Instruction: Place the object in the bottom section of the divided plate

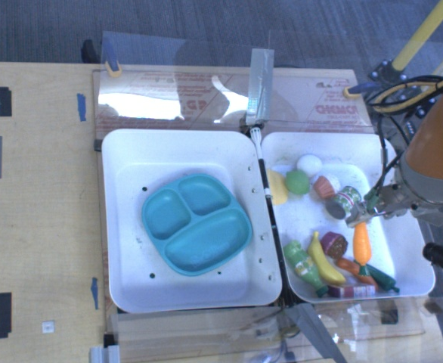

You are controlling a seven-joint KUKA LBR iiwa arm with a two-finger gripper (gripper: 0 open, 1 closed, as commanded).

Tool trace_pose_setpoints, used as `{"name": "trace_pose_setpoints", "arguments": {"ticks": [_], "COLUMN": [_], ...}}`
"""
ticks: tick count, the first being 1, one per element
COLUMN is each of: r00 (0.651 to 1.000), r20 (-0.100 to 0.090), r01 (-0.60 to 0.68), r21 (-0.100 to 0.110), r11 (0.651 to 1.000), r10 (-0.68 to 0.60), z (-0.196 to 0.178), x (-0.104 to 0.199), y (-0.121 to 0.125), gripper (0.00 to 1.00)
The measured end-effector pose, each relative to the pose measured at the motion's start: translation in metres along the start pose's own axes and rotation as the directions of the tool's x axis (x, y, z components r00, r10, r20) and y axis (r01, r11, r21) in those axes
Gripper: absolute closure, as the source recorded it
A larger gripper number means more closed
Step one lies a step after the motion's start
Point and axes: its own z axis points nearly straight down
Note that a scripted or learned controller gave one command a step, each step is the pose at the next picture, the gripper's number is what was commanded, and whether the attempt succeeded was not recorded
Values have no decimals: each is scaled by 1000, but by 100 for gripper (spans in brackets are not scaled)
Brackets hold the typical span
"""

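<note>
Pincer (360, 216) over right bin (410, 267), grip state unclear, wooden bench (40, 225), blue carpet (206, 6)

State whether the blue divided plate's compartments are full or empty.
Empty. All three sections of the blue divided plate show bare blue surface; the toy foods, like the banana, lie in the right bin.

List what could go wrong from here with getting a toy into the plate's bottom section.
1. The toys lie crowded in the right bin: the hand sits by the tin can and carrot, so it may nudge or grab a neighbour.
2. The blue divided plate sits in the left bin across the raised rims; a weakly held toy could drop in transit.
</note>
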Motion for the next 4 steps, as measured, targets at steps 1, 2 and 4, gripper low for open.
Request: {"name": "trace_pose_setpoints", "arguments": {"ticks": [1,2,4], "r00": [988,969,985], "r20": [3,0,0], "r01": [-155,-247,-174], "r21": [1,-5,1], "r11": [988,969,985], "r10": [155,247,174], "z": [-9,-95,-27], "x": [-66,-23,146], "y": [-37,61,59], "gripper": [100,100,100]}}
